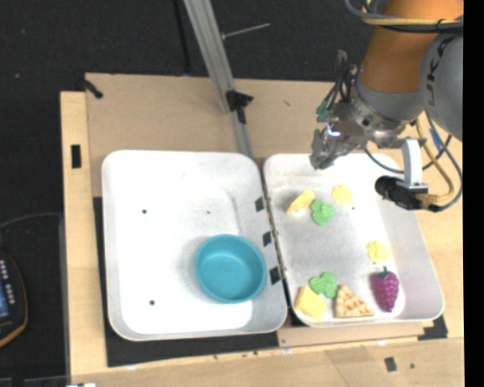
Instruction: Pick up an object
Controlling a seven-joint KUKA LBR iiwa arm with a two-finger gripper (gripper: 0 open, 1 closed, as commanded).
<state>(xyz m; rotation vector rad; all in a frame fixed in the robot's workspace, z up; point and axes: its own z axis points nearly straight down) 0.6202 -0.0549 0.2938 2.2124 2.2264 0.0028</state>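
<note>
My gripper (323,156) hangs above the far edge of the right bin (411,240), its fingers close together with nothing visible between them. In the right bin lie a yellow wedge (300,201), a green leafy piece (322,212) and a small yellow piece (341,193) near the far end, just in front of the gripper. A yellow piece (377,251) sits mid-right. At the near end are another green piece (324,283), a yellow block (310,302), a pizza slice (350,303) and purple grapes (385,289).
The left bin (145,192) holds a blue bowl (230,268) at its near right. A grey metal pole (214,55) slants up from between the bins at the back. A black part with cables (403,192) hangs over the right bin's far right edge.
</note>
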